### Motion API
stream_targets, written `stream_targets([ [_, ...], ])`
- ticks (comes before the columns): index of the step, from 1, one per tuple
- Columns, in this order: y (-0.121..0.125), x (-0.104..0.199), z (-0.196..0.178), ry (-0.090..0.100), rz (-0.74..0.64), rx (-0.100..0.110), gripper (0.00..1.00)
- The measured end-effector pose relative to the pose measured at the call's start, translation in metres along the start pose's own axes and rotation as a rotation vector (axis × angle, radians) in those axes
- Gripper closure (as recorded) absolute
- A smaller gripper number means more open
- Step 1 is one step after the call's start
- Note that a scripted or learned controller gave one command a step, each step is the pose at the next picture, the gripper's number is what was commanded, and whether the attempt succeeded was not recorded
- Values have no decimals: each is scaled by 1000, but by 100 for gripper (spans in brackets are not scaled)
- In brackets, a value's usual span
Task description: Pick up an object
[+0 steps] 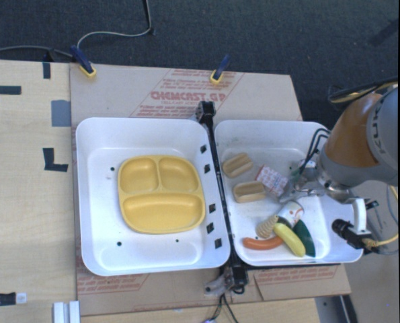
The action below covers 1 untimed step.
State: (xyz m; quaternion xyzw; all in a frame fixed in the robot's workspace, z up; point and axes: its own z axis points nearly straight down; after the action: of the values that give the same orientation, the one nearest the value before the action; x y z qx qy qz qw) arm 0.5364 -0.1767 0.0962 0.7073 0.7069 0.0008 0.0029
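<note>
Bins sit side by side: the left bin (92, 180) holds a yellow divided plate (161, 194); the right bin (267, 128) holds two tan bread pieces (237, 165), a patterned packet (271, 179), a hot dog (262, 243) and a banana (289, 239). The gripper (295, 192) hangs low by the packet (whether spread or pinching, I cannot tell). A clean pick probably wants one isolated item squarely centred before closing.

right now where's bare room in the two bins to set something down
Left bin: bare floor rings the yellow plate, widest along its near edge. Right bin: bare strip along the far wall above the bread rolls; crowded near the banana and arm.
</note>
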Motion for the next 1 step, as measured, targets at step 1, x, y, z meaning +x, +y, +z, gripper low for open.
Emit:
stream_targets([
  [1,0,0,0,0,0,0,0],
])
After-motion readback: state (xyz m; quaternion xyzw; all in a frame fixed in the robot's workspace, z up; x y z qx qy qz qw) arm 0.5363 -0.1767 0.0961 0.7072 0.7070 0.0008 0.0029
